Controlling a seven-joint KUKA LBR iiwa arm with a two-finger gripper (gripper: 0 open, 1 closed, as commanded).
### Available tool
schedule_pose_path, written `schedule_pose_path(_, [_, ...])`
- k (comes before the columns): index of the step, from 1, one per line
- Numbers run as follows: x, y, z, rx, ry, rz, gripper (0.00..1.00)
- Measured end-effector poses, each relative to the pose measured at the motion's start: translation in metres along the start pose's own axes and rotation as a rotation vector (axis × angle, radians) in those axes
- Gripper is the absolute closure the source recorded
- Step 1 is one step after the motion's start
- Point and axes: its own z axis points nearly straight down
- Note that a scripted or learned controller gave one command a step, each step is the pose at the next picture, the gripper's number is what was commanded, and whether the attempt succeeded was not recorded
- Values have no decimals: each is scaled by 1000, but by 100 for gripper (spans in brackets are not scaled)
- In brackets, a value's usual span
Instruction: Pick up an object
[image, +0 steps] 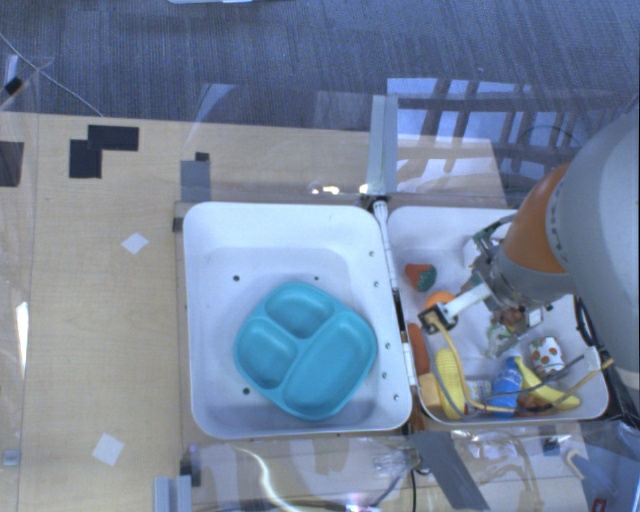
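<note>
In the right bin (400, 250) lie several small toys. Among them are a red and green strawberry-like piece (420, 272), an orange piece (437, 298), a carrot (418, 347), a yellow ridged item (451, 378), a blue bottle (508, 378), a yellow banana (553, 401) and a white spotted piece (545, 352). My gripper (503, 322) hangs low over the middle of this bin, just above the blue bottle and left of the white spotted piece. The grey wrist with its orange band (535, 235) covers the bin's far right part. Nothing shows clearly in the gripper.
The left bin (215, 300) holds a blue divided plate (305, 348). A white bar with a black tip (452, 305) juts left from the wrist over the orange piece. A metal post (383, 150) stands behind the bins' shared wall. The wooden bench spreads to the left.
</note>
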Motion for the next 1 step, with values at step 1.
schedule_pose_path(1, [31, -27, -96, 3, -6, 208, 0])
